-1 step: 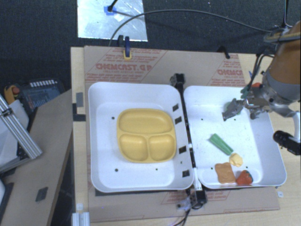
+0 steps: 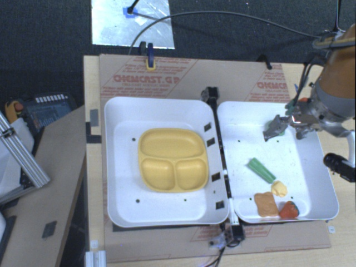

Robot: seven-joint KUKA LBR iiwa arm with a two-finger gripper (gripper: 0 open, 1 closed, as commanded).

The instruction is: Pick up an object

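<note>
**Arm over the right bin, nothing visibly in its grasp**

I see the gripper [image 2: 275,128] hanging over the back part of the right bin [image 2: 328,174], toward the desk's [image 2: 94,166] far right corner; whether its jaws are apart or together I cannot tell. The loose objects lie in that bin's near half: a green piece [image 2: 261,169] near the middle, a small yellow piece [image 2: 279,189] just beyond it, and an orange piece [image 2: 266,204] beside a red one [image 2: 288,210] along the near edge. The left bin [image 2: 119,149] holds a yellow sectioned tray [image 2: 172,159] at its centre.
</note>
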